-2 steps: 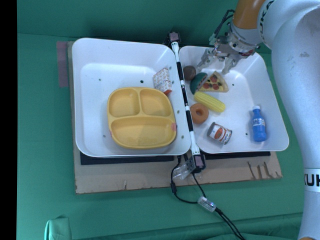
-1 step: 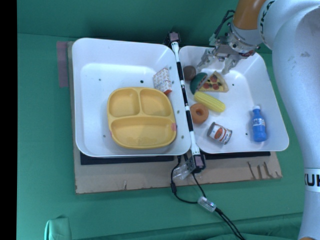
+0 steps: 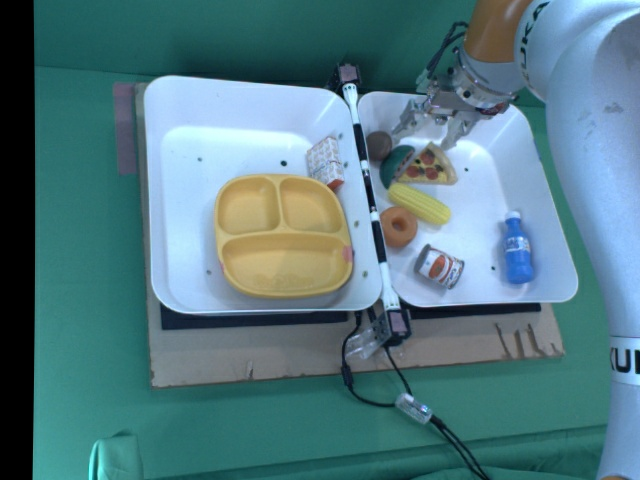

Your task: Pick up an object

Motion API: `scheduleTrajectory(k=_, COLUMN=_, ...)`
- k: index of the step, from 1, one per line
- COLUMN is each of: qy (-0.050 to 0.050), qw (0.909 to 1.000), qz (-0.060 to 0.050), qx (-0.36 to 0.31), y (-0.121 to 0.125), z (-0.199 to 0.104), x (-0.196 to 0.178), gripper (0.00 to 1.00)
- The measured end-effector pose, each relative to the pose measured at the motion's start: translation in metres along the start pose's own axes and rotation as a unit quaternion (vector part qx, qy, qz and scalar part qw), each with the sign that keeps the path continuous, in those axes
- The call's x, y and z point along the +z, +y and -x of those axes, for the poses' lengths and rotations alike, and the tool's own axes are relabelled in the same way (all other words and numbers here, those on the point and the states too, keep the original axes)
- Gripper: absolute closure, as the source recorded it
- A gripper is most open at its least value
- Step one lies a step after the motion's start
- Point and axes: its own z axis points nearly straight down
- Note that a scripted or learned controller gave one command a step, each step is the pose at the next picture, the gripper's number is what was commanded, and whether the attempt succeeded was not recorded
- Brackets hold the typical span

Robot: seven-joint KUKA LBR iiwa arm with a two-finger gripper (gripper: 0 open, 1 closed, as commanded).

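Note:
My gripper (image 3: pixel 433 124) hangs over the back of the right bin (image 3: pixel 540 178), fingers spread open with nothing between them. Just below it lies a pizza slice (image 3: pixel 430 165), beside a dark green piece (image 3: pixel 393 161) and a brown kiwi (image 3: pixel 378 144). Further forward lie a corn cob (image 3: pixel 419 204), a donut (image 3: pixel 399 227), a small can (image 3: pixel 439 266) and a blue bottle (image 3: pixel 516 249).
The left bin (image 3: pixel 190 118) holds a yellow divided plate (image 3: pixel 283 234) and a small white and red box (image 3: pixel 325 161) against its right wall. A black and white rod (image 3: pixel 365 183) runs between the bins. Cables (image 3: pixel 400 393) trail off the bench front.

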Motion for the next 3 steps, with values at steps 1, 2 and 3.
scheduleTrajectory(k=1, qy=0.001, qw=1.0000, qz=-0.008, qx=-0.003, y=0.0066, z=0.0008, x=0.0000, gripper=0.00)
scheduleTrajectory(k=2, qy=0.001, qw=1.0000, qz=-0.008, qx=-0.002, y=0.0065, z=0.0002, x=0.0000, gripper=0.00)
scheduleTrajectory(k=3, qy=0.001, qw=1.0000, qz=-0.008, qx=-0.002, y=0.0065, z=0.0002, x=0.0000, gripper=0.00)
